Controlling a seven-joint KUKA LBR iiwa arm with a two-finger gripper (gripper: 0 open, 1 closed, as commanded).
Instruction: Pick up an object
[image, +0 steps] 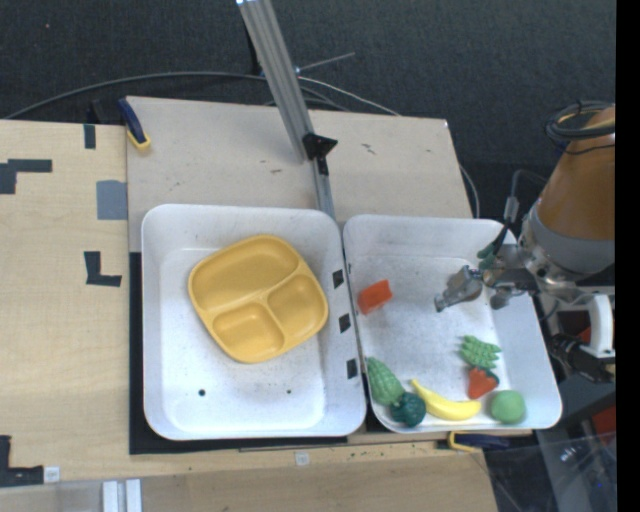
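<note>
While the tool hangs over the right bin, stock on the desk reads as follows.

Tool (458, 290): grey, low over the right bin's (420, 232) bare floor toward 3 o'clock; nothing shows between its tips, but whether it is parted or clenched I cannot tell.

Arm (580, 190): enters from 3 o'clock, orange band above the wrist, wrist bent so the tool points toward 9 o'clock.

Orange block (375, 295): apart from the tool at its 9 o'clock — the nearest candidate, lying alone on open floor.

Green leafy toy (480, 351): at the tool's 5 o'clock, near; red strawberry (482, 382) just below, seemingly touching it.

Banana (445, 403): by the bin's 6 o'clock wall, long axis running roughly 10 to 4 o'clock.

Green ball (508, 406): just beside the banana's 3 o'clock end.

Corner cluster: green cob-like toy (383, 380) and dark teal piece (408, 409) beside the banana's other end — crowded.

Left bin (165, 300): bears a yellow divided plate (258, 297).

Judgement: the block likely gives the cleanest approach, a short travel toward 9 o'clock and down.
</note>
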